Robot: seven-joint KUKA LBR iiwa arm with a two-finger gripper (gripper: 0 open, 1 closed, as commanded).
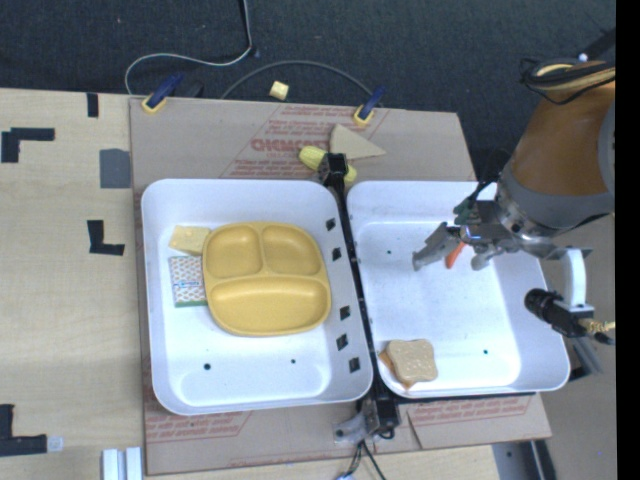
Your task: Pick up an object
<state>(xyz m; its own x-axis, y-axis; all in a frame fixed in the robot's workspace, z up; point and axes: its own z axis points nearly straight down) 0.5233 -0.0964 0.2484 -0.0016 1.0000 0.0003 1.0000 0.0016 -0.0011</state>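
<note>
My gripper (pixel 457 252) hangs over the upper middle of the right bin (pixel 500 368), its fingers (pixel 430 253) spread apart and pointing down to the left. A small orange piece (pixel 453 257) shows between them; I cannot tell whether it is a loose object or part of the gripper. A toast-like bread slice (pixel 411 363) lies at the right bin's front left, well below the gripper. In the left bin (pixel 250 388) sit a yellow divided plate (pixel 267 276), a pale yellow slice (pixel 188 239) and a small patterned block (pixel 186 280).
Black clips (pixel 345 308) run along the seam between the bins. Behind the bins on the cardboard lie a yellow piece (pixel 313 155), a tan wedge (pixel 357 143) and a small yellow cube (pixel 279 90). A cable (pixel 240 28) loops across the dark floor behind.
</note>
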